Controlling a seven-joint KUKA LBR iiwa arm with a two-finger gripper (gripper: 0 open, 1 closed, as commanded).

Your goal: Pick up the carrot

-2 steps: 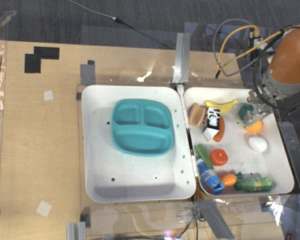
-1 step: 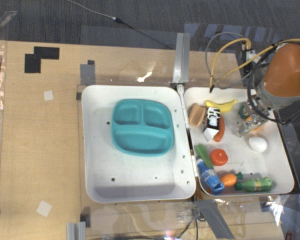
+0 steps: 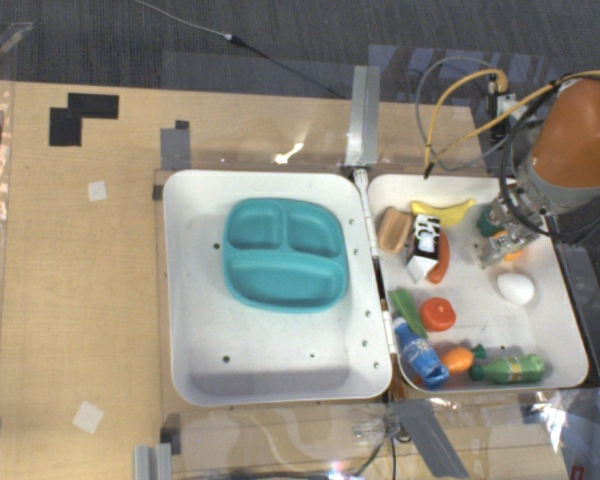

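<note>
A small orange carrot (image 3: 458,359) lies at the front of the right bin (image 3: 560,278), between a blue bottle (image 3: 418,353) and a green bottle (image 3: 508,369). My gripper (image 3: 500,240) hangs low over the bin's back right part, well away from that carrot and just behind a white egg (image 3: 516,288). A sliver of something orange (image 3: 515,256) peeks out right under the gripper; I cannot tell what it is. The arm's orange band (image 3: 578,133) sits above it.
The right bin also holds a banana (image 3: 443,210), a brown bread piece (image 3: 393,230), a black-and-white carton (image 3: 424,243), a red sausage-like item (image 3: 441,258), a green cucumber (image 3: 408,308) and a red tomato (image 3: 438,315). A teal divided plate (image 3: 285,253) lies in the left bin (image 3: 195,298).
</note>
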